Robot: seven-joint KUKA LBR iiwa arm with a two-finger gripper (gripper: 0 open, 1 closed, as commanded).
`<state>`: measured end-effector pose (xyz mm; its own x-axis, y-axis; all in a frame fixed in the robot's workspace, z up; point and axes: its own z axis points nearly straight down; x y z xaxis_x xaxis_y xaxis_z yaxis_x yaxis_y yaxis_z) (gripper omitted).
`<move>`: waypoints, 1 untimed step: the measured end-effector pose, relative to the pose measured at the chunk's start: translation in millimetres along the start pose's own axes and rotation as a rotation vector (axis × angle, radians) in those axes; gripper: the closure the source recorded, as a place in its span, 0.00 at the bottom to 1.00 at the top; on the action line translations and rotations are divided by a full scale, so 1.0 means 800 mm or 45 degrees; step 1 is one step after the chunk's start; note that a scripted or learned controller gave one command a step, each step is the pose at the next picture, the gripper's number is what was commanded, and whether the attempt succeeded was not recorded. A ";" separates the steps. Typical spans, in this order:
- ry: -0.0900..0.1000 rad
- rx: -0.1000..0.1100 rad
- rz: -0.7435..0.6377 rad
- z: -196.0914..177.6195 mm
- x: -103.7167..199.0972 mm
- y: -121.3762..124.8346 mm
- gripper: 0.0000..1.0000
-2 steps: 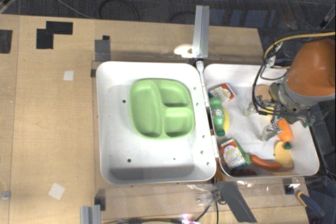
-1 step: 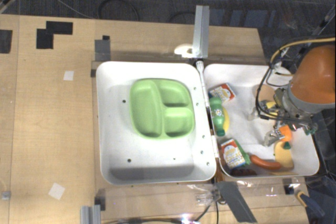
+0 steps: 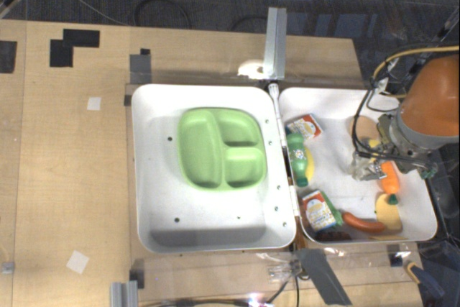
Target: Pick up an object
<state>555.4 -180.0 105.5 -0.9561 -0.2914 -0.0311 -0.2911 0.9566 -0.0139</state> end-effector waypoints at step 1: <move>0.027 -0.018 -0.130 -0.006 -0.027 0.075 1.00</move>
<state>558.2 -116.3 110.0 -0.9217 -0.3877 -0.0094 -0.3877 0.9218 -0.0018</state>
